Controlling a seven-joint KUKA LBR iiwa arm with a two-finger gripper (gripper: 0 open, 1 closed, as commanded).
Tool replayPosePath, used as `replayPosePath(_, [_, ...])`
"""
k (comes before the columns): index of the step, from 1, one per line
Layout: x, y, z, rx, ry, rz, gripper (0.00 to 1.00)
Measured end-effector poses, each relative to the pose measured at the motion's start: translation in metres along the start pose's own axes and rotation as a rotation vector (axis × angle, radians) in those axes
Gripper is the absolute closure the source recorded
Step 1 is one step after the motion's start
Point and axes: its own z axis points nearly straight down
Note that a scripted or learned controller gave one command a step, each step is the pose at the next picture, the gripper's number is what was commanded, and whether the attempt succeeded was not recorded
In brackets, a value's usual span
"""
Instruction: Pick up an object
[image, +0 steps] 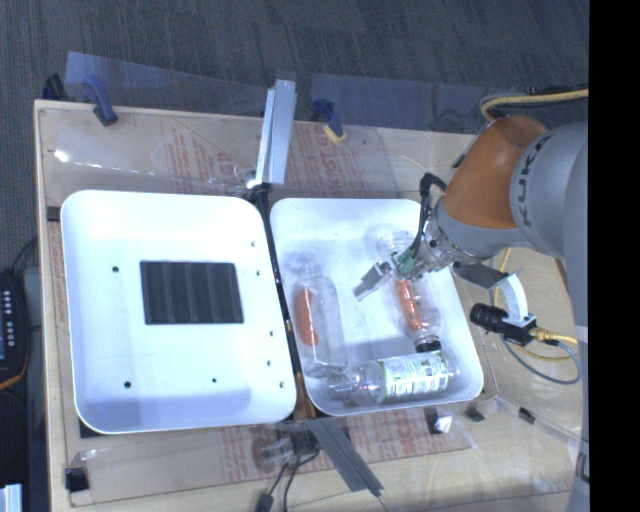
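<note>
Several clear plastic bottles lie in the right bin (290, 225). One with an orange label (308, 318) lies along the bin's left side. Another with an orange label (413, 308) lies right of the middle, and one with a pale green label and black cap (405, 377) rests along the front wall. My gripper (388, 272) hangs low over the middle of this bin, just left of the upper end of the right orange-label bottle and beside a clear crumpled bottle (385, 240). I see nothing held in it.
The left bin (100, 350) holds a flat dark ribbed rectangle (191, 292) near its middle. A grey metal bar (274, 130) stands behind the gap between the bins. Blue clamps (100, 105) sit at the bench's back edge.
</note>
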Motion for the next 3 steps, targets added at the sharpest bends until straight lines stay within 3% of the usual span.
replayPosePath(1, [0.003, 0.008, 0.017, 0.002, 0.001, 0.128, 0.0])
replayPosePath(2, [0.002, -0.008, -0.022, -0.003, -0.003, 0.102, 0.0])
replayPosePath(3, [-0.008, 0.022, 0.01, -0.002, -0.003, 0.009, 0.0])
